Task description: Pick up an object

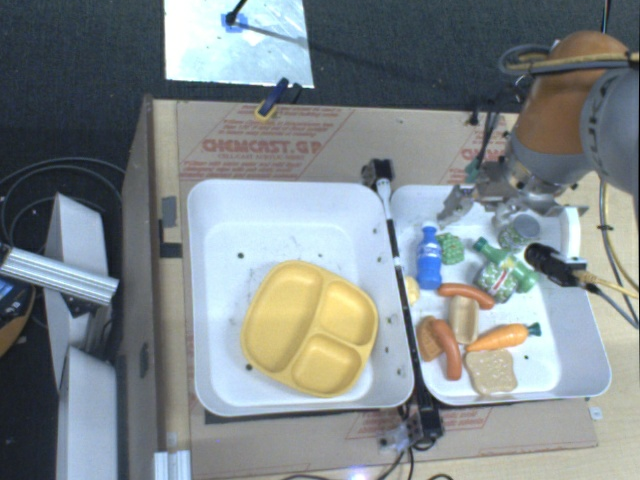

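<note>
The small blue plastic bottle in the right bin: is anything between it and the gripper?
Nothing visible blocks it. The small blue plastic bottle stands near the right white bin's left wall, with bare floor between it and the gripper above. A green toy vegetable sits close on its right side.

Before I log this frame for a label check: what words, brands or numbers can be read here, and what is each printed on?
"CHEMCAST GP": red print on the brown board under the bins, at its far left.
More red print on the same board at far right, by the arm: too cut off to read.
Blue bottle label: too small to read.
Green packet: print too blurred to read.
</note>
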`<action>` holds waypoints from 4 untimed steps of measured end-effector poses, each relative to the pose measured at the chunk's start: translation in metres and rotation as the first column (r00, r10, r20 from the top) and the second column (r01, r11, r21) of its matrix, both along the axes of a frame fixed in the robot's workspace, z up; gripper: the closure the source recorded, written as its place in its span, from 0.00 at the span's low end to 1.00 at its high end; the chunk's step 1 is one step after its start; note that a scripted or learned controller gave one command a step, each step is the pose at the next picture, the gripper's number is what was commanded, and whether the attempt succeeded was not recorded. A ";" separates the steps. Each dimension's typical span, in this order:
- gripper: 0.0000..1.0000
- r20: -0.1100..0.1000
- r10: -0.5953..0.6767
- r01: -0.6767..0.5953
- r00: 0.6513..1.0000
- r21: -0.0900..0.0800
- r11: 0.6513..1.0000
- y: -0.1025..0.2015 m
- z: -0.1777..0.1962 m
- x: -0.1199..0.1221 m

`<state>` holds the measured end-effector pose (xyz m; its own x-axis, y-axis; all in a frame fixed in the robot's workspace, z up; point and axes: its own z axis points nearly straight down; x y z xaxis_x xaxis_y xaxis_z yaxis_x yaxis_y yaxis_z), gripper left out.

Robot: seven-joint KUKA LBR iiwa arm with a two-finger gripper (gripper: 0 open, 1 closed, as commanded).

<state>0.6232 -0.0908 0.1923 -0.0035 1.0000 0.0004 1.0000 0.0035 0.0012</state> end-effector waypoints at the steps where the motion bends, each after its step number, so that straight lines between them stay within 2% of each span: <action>1: 0.00 0.005 -0.002 0.002 1.000 -0.002 1.000 -0.020 -0.094 -0.035; 2: 0.00 -0.001 -0.003 0.003 1.000 -0.002 1.000 -0.057 -0.108 -0.061; 3: 0.00 -0.001 -0.003 0.003 1.000 0.000 1.000 -0.046 -0.108 -0.088; 4: 1.00 0.002 -0.002 0.002 1.000 -0.001 1.000 -0.047 -0.098 -0.086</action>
<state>0.5368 -0.1374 0.0948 -0.0013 1.0000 -0.0003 1.0000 0.0014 0.0028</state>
